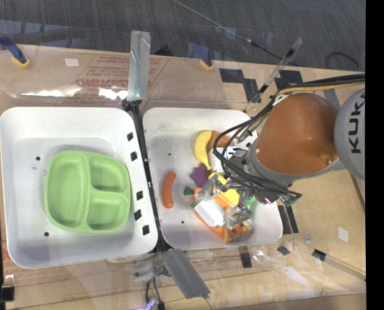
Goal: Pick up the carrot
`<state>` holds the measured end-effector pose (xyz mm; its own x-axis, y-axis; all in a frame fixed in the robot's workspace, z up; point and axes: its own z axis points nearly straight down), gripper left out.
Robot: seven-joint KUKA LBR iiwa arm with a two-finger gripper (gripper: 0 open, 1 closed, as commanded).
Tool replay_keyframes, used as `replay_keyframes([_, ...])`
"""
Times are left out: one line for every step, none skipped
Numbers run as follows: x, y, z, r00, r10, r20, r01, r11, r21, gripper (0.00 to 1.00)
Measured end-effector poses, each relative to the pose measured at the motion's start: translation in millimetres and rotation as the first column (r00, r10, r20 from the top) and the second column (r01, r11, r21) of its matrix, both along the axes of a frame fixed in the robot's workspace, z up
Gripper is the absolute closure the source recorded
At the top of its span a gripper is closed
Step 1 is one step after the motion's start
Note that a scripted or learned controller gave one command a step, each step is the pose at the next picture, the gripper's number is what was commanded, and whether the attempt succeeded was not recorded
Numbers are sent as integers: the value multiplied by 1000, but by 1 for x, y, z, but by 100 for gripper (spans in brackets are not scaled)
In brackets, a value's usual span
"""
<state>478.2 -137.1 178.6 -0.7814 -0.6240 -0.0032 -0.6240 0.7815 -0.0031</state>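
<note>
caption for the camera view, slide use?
Arm over right bin's toy pile; carrot lies apart, left of it.

Carrot (169, 190) in right bin (179, 237) (left of toy pile (221, 202)); plate (87, 190) in left bin (11, 173).

The carrot (169, 190) was a small orange piece, long and narrow with rounded ends, a toy by the look of it. It lay flat on the floor of the right-hand white bin (179, 124), in that bin's left part, near the wall it shared with the other bin. Its long axis ran nearly upright in the view, slightly tilted. It lay alone, apart from the heap of objects to its right.
</note>
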Motion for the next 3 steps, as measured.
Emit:
replay_keyframes([30, 43, -29, 966, 257, -3, -257, 966, 2, 100])
replay_keyframes([-1, 78, 13, 868, 497, 0, -497, 868, 0, 100])
replay_keyframes([41, 58, 65, 644, 765, -1, -765, 644, -2, 100])
